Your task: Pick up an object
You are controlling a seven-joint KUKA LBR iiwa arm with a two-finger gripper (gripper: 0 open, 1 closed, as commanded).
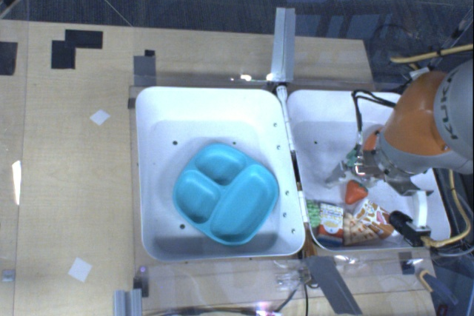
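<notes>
Over the right bin (pixel 326 126), the gripper (pixel 358 168) is lowered from the right on a bent grey and orange arm (pixel 418 126), just above an orange object (pixel 355 191). Whether it is clenched cannot be told. The approach step is judged underway; descent and closing are called for next. Snack packets (pixel 348 222) are seen just below the orange object.

Glossy blue plastic tray (pixel 226 193)
</notes>
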